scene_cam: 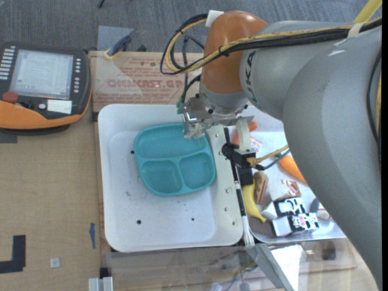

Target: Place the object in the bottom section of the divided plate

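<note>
Scene: a grey arm (315, 71) with an orange band reaches in over two white bins on a brown worktop (48, 193).
End effector (194, 126): hangs above the upper right rim of the plate; whether it is spread, pressed together or pinching anything cannot be told from this angle.
Plate (176, 159): teal, divided in three, lying in the left bin (121, 211); all its sections look bare.
Object: which one is meant is not clear. The likely candidates, a banana (250, 204) and a carrot (292, 167), lie among other small items in the right bin (271, 139), beside the wall between the bins.
Handling: both look light. The banana is probably smooth and curved, so a grip across its middle should keep it from swinging. The carrot tapers and may slip, so its thick end is the safer hold.
Progress: by the look of it, nothing has been placed yet.
</note>
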Controlling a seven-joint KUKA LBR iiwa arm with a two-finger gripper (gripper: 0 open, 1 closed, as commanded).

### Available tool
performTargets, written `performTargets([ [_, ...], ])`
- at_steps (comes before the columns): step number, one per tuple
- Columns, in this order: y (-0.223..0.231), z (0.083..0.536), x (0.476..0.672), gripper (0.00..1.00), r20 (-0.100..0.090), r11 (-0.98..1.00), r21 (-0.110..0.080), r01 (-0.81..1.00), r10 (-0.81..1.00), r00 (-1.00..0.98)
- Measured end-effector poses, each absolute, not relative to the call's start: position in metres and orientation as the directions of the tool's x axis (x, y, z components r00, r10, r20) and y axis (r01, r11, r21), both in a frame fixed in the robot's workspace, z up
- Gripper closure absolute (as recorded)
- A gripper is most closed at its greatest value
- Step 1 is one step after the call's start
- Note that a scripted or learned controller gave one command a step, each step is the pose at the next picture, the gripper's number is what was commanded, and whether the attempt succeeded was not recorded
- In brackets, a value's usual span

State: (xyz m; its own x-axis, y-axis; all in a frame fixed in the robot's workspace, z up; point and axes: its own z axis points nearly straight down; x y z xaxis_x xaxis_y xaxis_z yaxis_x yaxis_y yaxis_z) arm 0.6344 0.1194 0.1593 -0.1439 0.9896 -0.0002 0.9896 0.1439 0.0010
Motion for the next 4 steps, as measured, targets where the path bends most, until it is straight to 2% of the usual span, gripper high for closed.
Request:
performTargets([
  [1, 0.066, 0.188, 0.637, 1.00, -0.001, 0.142, 0.002, 0.990, 0.990, -0.142],
  [2, 0.128, 0.213, 0.605, 1.00, 0.001, 0.465, 0.000, 0.885, 0.885, -0.465],
  [3, 0.198, 0.245, 0.573, 1.00, -0.001, 0.554, 0.003, 0.833, 0.833, -0.554],
  [4, 0.197, 0.245, 0.573, 0.00, -0.001, 0.553, 0.003, 0.833, 0.833, -0.553],
])
